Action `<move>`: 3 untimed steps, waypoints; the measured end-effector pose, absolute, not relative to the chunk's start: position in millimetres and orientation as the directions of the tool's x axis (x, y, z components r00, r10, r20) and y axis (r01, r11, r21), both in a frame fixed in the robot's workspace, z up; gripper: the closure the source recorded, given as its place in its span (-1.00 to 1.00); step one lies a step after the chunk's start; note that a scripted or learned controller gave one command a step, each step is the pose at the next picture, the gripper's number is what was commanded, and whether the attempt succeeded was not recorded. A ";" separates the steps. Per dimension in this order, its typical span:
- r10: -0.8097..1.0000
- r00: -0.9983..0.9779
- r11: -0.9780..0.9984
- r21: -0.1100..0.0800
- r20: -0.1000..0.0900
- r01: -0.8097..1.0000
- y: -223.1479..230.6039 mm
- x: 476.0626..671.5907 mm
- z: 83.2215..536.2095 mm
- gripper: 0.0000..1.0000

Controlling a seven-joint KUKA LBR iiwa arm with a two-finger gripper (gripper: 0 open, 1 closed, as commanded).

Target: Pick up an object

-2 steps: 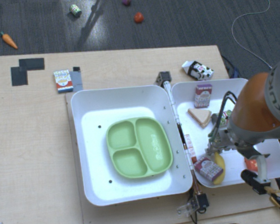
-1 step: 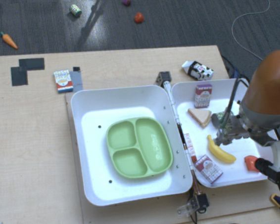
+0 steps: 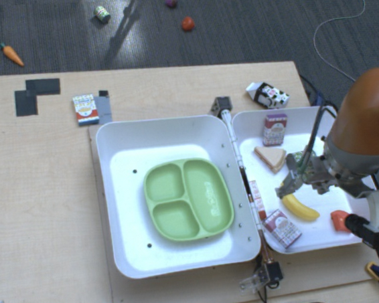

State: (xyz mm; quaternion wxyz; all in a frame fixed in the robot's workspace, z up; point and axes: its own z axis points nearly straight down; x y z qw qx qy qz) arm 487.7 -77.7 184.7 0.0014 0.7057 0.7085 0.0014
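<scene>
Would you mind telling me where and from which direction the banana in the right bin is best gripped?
Probably at its thick middle, from straight above. The banana lies flat on the floor of the right bin, slanting from upper left to lower right, so the end effector should close across its narrow width. The carton sits close to its lower left, so the middle gives the most room.

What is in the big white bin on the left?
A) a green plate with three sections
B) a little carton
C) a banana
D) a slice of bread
A: the green plate with three sections lies in the left bin, while the banana, bread slice and cartons lie in the right bin.
</scene>
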 end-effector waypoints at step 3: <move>1.000 -0.005 0.005 0.005 0.001 1.000 -42.6 488.1 185.0 1.00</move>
